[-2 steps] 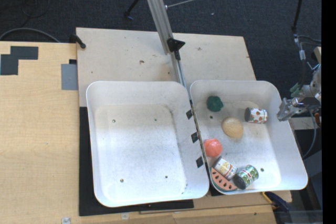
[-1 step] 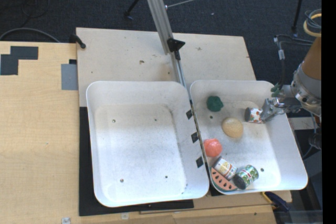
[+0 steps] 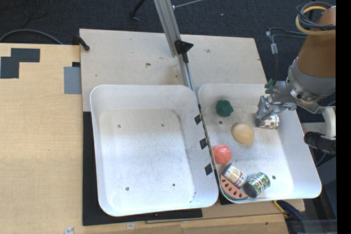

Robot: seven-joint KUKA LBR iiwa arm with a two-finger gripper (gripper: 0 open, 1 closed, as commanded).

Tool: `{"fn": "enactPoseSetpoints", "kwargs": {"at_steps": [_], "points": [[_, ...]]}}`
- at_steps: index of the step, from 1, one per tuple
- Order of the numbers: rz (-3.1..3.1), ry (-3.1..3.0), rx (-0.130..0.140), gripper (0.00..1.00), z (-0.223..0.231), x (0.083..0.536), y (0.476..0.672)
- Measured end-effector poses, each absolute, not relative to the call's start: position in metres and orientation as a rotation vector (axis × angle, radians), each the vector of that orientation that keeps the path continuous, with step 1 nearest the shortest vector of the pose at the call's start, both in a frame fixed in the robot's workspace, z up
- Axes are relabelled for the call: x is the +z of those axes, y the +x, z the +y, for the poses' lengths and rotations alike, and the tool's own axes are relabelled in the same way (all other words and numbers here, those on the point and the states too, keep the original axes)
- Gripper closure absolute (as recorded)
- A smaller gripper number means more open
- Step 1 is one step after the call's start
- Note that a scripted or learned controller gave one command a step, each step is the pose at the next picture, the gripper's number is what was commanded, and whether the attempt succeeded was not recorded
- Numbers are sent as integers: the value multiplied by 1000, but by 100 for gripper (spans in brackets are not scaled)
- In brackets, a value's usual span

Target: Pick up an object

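Objects for picking all lie in the right bin point(image 3: 307, 186), taken here as the landmark; to its left, touching along a shared edge, sits the left bin point(image 3: 104, 101). Just inside the right bin's left wall a red-orange ball point(image 3: 222, 154) rests, with a watermelon-slice toy point(image 3: 234, 190) below it at the near rim. A dark green ball point(image 3: 224, 108) lies toward the bin's far left part. A small labelled can point(image 3: 235, 175) and a green-labelled can point(image 3: 258, 182) lie on their sides near the front rim. A tan egg-shaped piece point(image 3: 243, 133) sits mid-bin. Over the bin's far right part, the gripper point(image 3: 265, 115) points down beside a red-and-white item point(image 3: 269, 122); whether its fingers are spread or closed cannot be told.
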State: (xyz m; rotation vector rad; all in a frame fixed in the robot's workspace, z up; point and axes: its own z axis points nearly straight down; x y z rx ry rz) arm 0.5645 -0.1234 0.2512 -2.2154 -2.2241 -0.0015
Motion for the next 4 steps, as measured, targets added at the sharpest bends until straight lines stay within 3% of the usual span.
{"fn": "enactPoseSetpoints", "kwargs": {"at_steps": [3,4], "points": [[-2223,-2217,1,100,8,233,606],[-2224,-2216,1,100,59,229,607]]}}
